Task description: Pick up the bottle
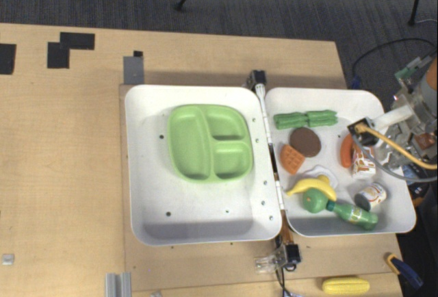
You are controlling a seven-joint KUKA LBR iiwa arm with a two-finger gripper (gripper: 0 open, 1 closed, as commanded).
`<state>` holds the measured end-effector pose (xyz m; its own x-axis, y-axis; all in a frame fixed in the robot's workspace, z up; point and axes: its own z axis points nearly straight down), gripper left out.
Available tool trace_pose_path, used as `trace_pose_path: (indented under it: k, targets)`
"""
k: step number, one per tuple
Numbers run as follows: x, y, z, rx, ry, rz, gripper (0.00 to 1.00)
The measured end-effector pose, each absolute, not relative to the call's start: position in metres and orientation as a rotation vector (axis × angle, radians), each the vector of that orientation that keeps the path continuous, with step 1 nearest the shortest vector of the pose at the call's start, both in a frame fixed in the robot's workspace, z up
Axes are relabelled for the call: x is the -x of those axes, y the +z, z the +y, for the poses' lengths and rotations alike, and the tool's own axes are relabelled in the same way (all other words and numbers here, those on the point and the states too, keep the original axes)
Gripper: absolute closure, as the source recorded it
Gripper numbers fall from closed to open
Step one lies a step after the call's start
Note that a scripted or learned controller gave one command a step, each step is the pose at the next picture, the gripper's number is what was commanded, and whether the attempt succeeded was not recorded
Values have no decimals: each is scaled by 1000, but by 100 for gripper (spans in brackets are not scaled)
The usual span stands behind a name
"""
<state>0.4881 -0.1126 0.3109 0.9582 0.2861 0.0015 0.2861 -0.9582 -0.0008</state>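
Observation:
A green bottle point(353, 214) with a pale label lies on its side near the front wall of the right bin point(400, 224), its neck pointing left toward a green apple point(314, 202). My gripper point(391, 163) hangs at the right edge of that bin, above its right wall, up and to the right of the bottle and apart from it. Nothing shows between its fingers.
The right bin also holds a banana point(311, 186), an orange waffle point(292, 159), a brown round cookie point(306, 141), a long green piece point(305, 119), a red item point(346, 150), a small carton point(363, 165) and a can point(373, 195). A green divided plate point(209, 142) sits in the left bin.

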Motion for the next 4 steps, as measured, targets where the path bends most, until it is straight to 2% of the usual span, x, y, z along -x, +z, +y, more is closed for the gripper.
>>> trace_pose_path:
  k: [1,2,3,4]
  targets:
    - [-487,269,-76,2819,-2,-1386,100]
    - [-487,229,-8,2600,-1,-1762,100]
    - [-487,229,-8,2600,-2,-1762,0]
    - [-487,227,17,2744,-2,-1529,0]
